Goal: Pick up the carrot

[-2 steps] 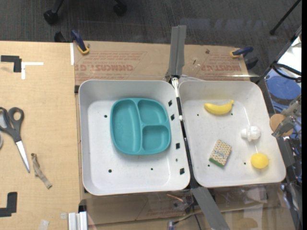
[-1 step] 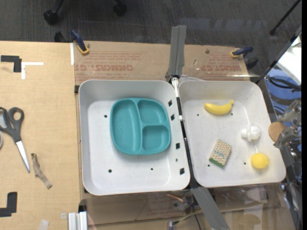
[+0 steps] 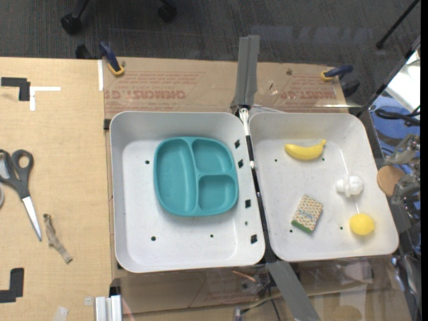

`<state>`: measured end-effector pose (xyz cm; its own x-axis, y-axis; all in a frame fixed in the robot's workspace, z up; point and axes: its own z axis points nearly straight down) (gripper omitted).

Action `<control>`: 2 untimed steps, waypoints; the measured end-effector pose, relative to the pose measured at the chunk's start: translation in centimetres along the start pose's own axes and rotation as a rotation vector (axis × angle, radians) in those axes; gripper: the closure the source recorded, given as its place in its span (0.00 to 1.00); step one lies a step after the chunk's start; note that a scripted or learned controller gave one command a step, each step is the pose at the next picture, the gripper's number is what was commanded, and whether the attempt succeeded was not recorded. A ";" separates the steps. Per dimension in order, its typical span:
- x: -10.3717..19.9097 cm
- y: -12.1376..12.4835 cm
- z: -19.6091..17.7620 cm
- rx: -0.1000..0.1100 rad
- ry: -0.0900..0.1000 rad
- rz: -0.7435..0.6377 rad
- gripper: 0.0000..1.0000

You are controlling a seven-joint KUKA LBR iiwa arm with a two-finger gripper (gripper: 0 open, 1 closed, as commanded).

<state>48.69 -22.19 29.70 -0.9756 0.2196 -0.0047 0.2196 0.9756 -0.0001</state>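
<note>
Two shallow white plastic bins sit side by side: the left bin [image 3: 134, 239] holds a teal three-compartment plate [image 3: 196, 176]. In the right bin [image 3: 281, 236]: a yellow banana [image 3: 305, 150] by its far wall, a small white lumpy object [image 3: 349, 186] near its right wall, a round yellow fruit [image 3: 362, 225] toward its near-right corner, and a small patterned box [image 3: 307, 213] at its middle

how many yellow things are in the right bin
2. A banana lies near the far side of the right bin; a round lemon-like ball sits near its front right corner. Nothing looks hidden.
</note>
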 end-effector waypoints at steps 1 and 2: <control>0.3 -0.1 -1.1 0.000 -0.002 -0.294 1.00; -2.3 0.6 -1.4 -0.002 -0.001 -0.522 1.00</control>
<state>51.01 -22.14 31.13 -0.9550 -0.2966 -0.0052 -0.2966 0.9550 -0.0012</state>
